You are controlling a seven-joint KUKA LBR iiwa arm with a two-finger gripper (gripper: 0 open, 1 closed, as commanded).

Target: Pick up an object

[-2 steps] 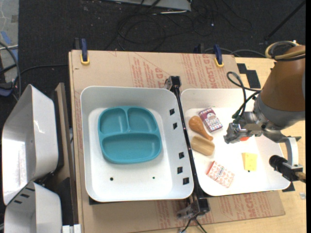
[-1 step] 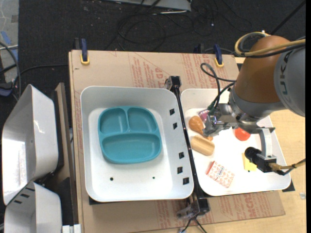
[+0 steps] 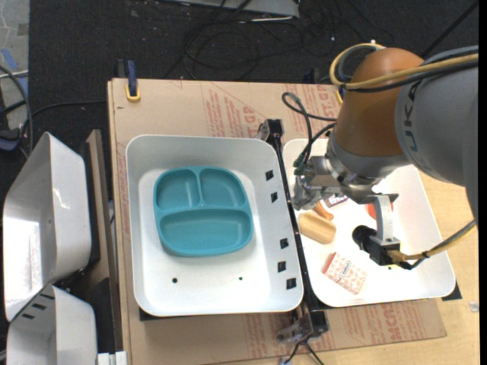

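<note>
Nearest us in the right bin [image 3: 430, 276], a red-and-white packet [image 3: 344, 272] lies flat near the front wall. Just behind it lies a hot dog [image 3: 318, 226], close to the bin's left wall and not touching the packet. A small red-and-white card [image 3: 335, 201] sits just past the hot dog, partly hidden under the wrist.

The gripper [image 3: 307, 191] hangs over the hot dog's far end, right by the wall between the two bins. We cannot tell whether the claw is spread or pressed together, because the wrist covers it from above. We cannot tell whether it touches the hot dog either.

In the left bin [image 3: 205, 144], a teal plate [image 3: 204, 211] with three compartments lies flat, roughly in the middle and well apart from the gripper. We note small black marks along that bin's right wall.

The arm [image 3: 430, 112], with its orange band, comes in from the right over the right bin's far half. Both bins sit on a brown bench [image 3: 228, 105] with an orange clamp [image 3: 133, 91] at its far left corner. White tubs [image 3: 46, 204] stand left of the bench. Past the bench, cables [image 3: 228, 29] lie on a dark floor.
</note>
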